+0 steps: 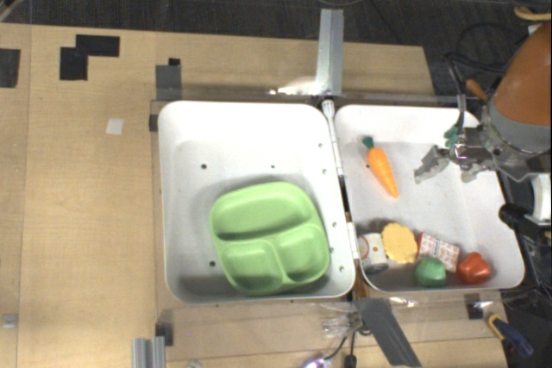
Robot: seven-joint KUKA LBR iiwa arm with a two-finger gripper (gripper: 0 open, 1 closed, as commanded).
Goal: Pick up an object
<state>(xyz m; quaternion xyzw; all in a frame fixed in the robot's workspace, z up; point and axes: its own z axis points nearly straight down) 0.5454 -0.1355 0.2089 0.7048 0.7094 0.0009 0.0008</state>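
An orange carrot with a green top lies in the right bin, near its left wall. My gripper hangs over the middle of that bin, to the right of the carrot and apart from it. Its fingers are spread open with nothing between them. Along the bin's front edge sit a small white can, a yellow round item, a patterned packet, a green ball and a red pepper.
The left bin holds a green divided plate towards its front. A metal post rises behind the wall between the bins. Cables and clamps lie past the right bin's far right side.
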